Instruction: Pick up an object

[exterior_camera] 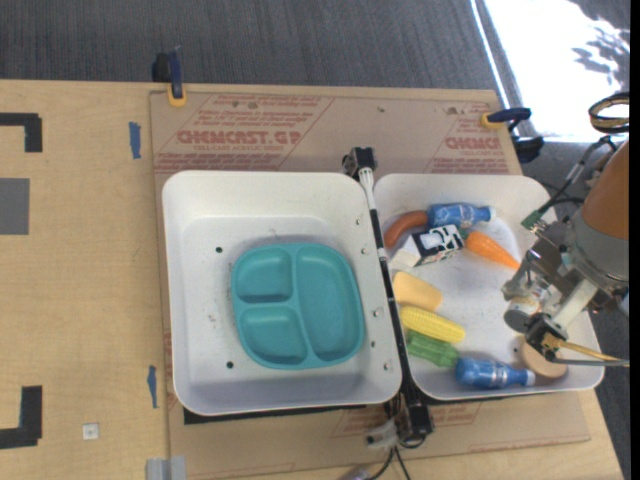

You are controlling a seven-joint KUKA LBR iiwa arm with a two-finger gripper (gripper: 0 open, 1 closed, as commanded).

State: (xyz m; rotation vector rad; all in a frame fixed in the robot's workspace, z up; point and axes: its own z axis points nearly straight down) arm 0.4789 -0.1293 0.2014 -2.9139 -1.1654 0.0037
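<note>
Right bin (450, 181), near wall: a blue bottle (493, 374) lies flat along it. A tan disc (548, 366) sits just beside the bottle's right end, in the near right corner.

The claw (520, 306) hangs over the right side of this bin, on the far side of the disc and close to it. Spread or pressed together: cannot tell from this view.

Left of the claw and apart from it: a green piece (432, 349), a corn cob (432, 325) touching its far side, then a yellow piece (415, 291).

Farther back: a black-and-white box (438, 243) with a carrot (490, 248) to its right. A curved brown sausage (403, 226) and a second blue bottle (458, 214) lie by the far wall.

Every loose object to pick lies in the right bin.

Left bin (190, 268): a teal divided plate (297, 303) sits in the middle.

Both bins rest on a cardboard sheet (260, 133) on the tabletop (70, 268).
</note>
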